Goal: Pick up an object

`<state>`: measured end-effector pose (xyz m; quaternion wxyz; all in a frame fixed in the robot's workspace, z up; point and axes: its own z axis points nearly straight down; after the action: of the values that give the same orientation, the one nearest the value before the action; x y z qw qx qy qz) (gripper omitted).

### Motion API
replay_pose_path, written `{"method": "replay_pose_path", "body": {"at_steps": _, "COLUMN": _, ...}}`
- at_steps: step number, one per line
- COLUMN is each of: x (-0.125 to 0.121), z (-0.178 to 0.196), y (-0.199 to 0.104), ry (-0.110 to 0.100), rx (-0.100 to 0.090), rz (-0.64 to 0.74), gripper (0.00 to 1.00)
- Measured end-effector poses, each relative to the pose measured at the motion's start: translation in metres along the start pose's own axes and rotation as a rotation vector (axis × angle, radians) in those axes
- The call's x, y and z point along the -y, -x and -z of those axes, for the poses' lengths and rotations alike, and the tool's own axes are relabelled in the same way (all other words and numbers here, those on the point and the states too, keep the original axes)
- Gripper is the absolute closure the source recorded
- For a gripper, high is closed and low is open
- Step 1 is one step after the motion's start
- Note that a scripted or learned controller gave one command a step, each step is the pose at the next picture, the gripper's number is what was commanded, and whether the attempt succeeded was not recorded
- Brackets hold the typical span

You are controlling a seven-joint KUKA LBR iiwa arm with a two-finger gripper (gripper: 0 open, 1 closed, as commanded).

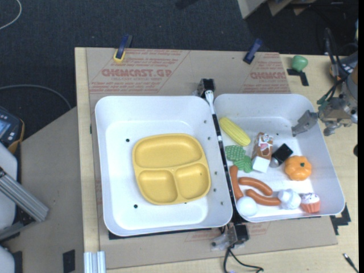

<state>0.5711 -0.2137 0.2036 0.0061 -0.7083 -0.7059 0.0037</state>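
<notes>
A robotic arm's pincer (307, 123) hangs at the right rim of the right bin (330, 169) on a cardboard-covered counter (170, 67), its grey finger pointing down and left toward a heap of toy food. Whether the pincer is open or closed cannot be told from this angle, and nothing is visible in its grasp.

The candidates for picking all lie in that right bin: a yellow corn cob (235, 131) near the upper left, a green leafy piece (238, 157) below it, a small brown-and-white carton (263, 145), a black block (281, 152), an orange pumpkin (297, 168), two red sausages (256, 189) crossing near the bottom, a white egg (247, 206) at the lower left and a cupcake (310, 202) at the lower right. The left bin (114, 152) carries a yellow divided tray (170, 168).

The work appears to be at the approach stage, with no object yet chosen or lifted. The next move would call for the arm to travel inward over the bin, settle above one item and descend. The pumpkin and black block lie nearest; the tight crowding around the carton and the white cube (260, 164) could spoil a clean grip
</notes>
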Motion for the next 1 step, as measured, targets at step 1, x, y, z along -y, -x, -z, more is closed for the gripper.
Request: {"method": "replay_pose_path", "body": {"at_steps": 1, "x": -0.0032, "z": 0.0080, "y": -0.0005, "ry": 0.014, "rx": 0.004, "rz": 0.003, "gripper": 0.00}}
